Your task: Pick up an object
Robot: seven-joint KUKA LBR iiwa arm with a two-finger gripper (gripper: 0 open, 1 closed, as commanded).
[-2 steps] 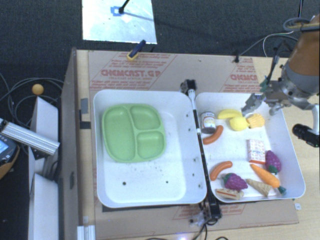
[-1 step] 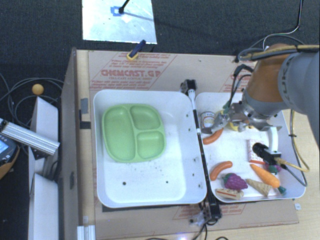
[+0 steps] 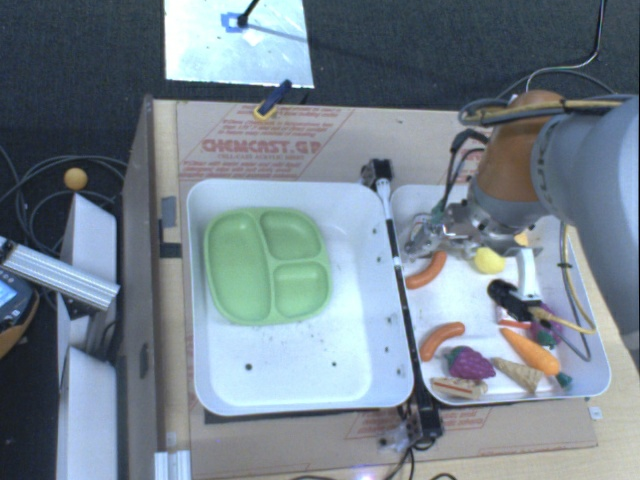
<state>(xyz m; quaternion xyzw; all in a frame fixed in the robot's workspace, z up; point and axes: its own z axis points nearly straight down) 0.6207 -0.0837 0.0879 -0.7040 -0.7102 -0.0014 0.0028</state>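
My gripper (image 3: 424, 236) is low over the far left part of the right bin (image 3: 590, 368), close to the divider between the bins. An orange-red toy sausage (image 3: 427, 270) lies just below it on the bin floor, and I cannot tell whether they touch. A yellow lemon (image 3: 488, 260) sits to the right of the sausage, under the wrist. Nothing shows as held.
Near the right bin's front lie a second sausage (image 3: 441, 339), purple grapes (image 3: 470, 363), a carrot (image 3: 530, 351), a pale cone (image 3: 520, 373) and a flat slice (image 3: 458, 388). The left bin (image 3: 300, 368) holds a green divided plate (image 3: 268, 265).
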